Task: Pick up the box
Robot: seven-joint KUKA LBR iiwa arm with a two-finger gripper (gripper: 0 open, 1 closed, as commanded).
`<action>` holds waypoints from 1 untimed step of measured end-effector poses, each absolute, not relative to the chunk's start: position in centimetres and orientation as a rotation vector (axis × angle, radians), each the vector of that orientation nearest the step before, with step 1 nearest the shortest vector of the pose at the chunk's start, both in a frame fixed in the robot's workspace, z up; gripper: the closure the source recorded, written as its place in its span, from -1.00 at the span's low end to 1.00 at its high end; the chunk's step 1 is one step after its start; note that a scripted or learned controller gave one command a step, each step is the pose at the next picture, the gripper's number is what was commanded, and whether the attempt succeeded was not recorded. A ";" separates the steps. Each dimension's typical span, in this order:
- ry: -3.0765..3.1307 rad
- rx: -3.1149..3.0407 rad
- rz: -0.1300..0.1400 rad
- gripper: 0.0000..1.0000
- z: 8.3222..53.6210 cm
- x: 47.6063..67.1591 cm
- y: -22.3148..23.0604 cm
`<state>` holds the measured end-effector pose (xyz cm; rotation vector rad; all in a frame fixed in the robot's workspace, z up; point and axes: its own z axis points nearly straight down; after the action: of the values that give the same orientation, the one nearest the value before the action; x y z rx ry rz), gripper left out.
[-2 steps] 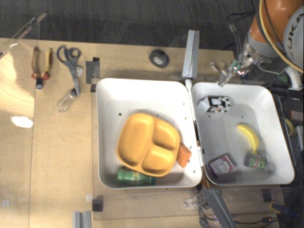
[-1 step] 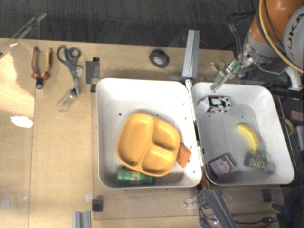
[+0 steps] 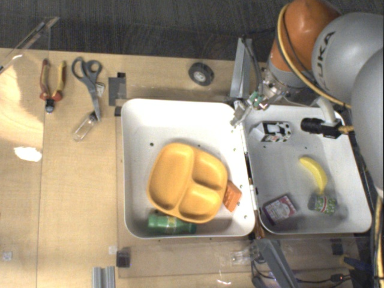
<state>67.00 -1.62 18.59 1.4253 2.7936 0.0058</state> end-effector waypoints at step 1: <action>2.857 1.284 0.004 -1.00 20.9 66.1 -9.7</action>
<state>66.08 -9.71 20.86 1.2838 2.8571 0.0036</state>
